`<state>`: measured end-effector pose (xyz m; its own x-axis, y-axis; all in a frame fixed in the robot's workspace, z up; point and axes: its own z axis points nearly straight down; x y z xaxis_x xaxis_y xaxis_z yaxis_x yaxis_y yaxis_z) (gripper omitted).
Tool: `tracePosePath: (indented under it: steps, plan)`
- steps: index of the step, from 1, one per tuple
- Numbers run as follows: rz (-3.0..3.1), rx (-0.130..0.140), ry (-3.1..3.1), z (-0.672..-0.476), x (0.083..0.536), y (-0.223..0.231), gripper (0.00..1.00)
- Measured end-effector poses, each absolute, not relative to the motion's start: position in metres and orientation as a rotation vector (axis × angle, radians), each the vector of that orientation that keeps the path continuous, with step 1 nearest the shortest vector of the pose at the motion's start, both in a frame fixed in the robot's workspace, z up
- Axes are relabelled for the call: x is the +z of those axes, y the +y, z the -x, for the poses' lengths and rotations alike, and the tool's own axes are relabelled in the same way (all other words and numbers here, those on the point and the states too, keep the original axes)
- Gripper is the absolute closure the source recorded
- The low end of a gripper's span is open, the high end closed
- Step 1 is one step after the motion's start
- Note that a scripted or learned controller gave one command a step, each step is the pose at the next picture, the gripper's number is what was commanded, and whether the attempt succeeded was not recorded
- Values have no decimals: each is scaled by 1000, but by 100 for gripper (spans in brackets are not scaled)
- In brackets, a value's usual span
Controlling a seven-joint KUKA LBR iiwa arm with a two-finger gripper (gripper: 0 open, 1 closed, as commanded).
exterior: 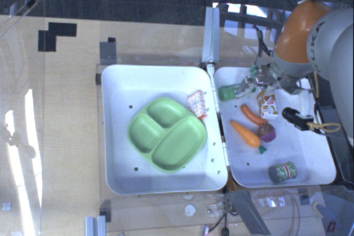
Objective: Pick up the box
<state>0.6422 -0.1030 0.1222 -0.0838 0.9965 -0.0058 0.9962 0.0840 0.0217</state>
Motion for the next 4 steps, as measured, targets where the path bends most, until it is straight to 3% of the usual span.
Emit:
tracePosePath:
  steps: [1, 2, 3, 4]
  plan:
    - [-2100, 10, 2325, -606, 91, -83, 0]
    - [-2096, 19, 2323, -609, 103, -83, 100]
    - [-2253, 10, 2183, -621, 187, -13, 100]
    - [-2543, 6, 1842, -570, 207, 20, 100]
